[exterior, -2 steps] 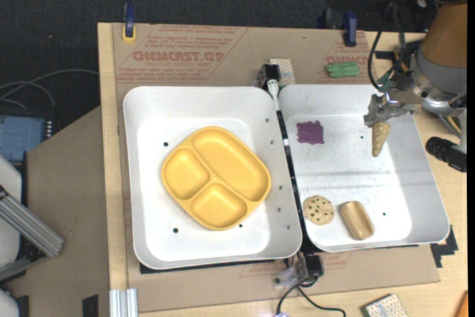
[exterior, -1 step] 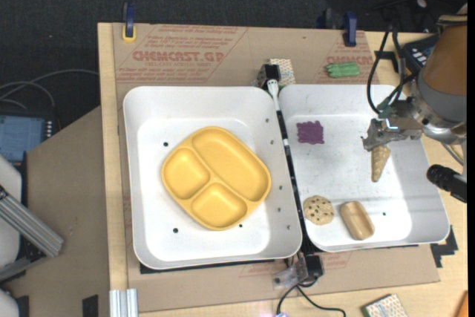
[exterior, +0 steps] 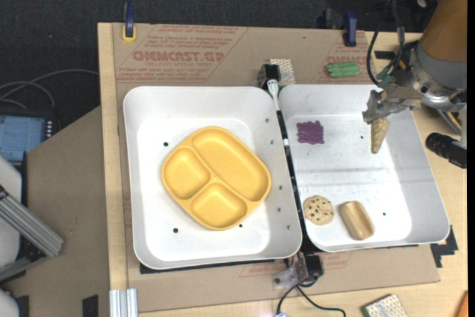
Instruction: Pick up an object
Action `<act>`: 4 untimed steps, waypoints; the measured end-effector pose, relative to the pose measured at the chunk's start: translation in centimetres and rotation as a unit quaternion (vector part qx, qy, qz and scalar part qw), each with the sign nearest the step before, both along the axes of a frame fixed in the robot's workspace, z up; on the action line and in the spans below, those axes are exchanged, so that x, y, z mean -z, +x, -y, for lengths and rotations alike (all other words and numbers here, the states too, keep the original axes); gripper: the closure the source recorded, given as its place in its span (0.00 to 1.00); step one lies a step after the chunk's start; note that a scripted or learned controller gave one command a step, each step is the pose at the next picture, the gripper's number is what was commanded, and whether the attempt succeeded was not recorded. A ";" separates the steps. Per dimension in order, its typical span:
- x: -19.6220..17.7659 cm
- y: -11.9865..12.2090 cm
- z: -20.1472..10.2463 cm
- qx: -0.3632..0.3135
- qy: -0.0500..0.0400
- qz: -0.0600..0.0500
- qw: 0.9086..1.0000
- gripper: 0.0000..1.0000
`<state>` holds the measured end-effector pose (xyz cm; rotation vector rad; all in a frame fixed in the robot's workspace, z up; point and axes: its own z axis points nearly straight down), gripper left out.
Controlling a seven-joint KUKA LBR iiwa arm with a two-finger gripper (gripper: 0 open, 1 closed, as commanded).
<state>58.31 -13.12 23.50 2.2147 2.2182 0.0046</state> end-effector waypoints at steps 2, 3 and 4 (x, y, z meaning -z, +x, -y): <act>12.3 -0.8 8.3 0.002 0.002 -0.006 1.000 1.00; 9.7 -5.6 9.4 0.003 0.002 -0.005 1.000 1.00; 11.0 -0.8 3.7 -0.003 0.002 -0.001 1.000 1.00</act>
